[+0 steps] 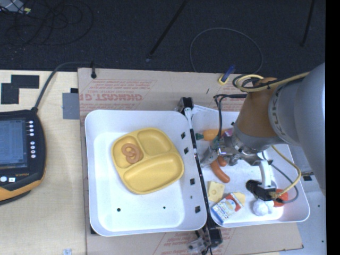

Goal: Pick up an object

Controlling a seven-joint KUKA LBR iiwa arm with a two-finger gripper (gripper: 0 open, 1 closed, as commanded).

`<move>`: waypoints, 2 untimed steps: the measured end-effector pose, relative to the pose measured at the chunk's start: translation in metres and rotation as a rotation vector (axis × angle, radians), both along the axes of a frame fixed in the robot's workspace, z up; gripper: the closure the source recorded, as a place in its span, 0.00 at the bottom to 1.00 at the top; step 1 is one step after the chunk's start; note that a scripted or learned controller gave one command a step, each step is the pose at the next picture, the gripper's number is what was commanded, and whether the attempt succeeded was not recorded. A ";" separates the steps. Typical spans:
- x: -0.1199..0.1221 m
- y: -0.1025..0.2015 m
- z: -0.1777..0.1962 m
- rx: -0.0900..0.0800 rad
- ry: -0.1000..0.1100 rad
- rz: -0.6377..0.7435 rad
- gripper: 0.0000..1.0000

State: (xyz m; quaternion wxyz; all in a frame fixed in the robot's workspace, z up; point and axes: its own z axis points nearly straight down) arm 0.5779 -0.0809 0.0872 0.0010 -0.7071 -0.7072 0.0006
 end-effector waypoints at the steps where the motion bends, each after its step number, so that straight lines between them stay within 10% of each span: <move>1: 0.000 0.000 0.011 0.003 0.003 -0.004 1.00; 2: 0.018 0.054 0.106 0.002 -0.008 0.005 1.00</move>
